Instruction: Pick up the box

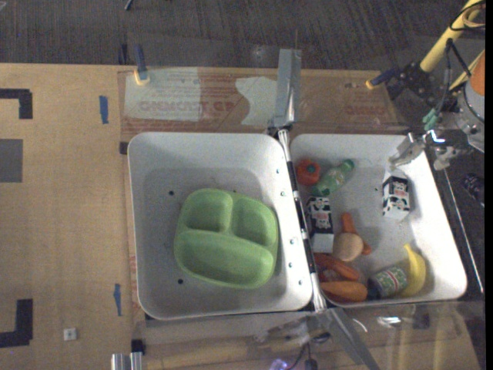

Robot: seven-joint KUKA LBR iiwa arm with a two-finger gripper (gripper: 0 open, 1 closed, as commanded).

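Yellow banana (pixel 416 268) and a small can (pixel 391 280) lie nearest you, in the right bin's (pixel 451 237) near right corner, with carrots (pixel 339 277) along its near left side. Your box (pixel 396 197), the cow-patterned one, sits by that bin's right wall, towards the far edge. The hand (pixel 420 146) hangs over the far right corner, just beyond the box, holding nothing; you cannot tell how wide it gapes. The green tray (pixel 227 237) fills the left bin (pixel 146 206).

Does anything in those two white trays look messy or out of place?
Nothing looks spilled or broken. The right bin is just a jumble: a cow-print box alone near the gripper, a second one against the left wall, and a bottle, carrots and banana lying at all angles. The green plate sits askew in the left bin.
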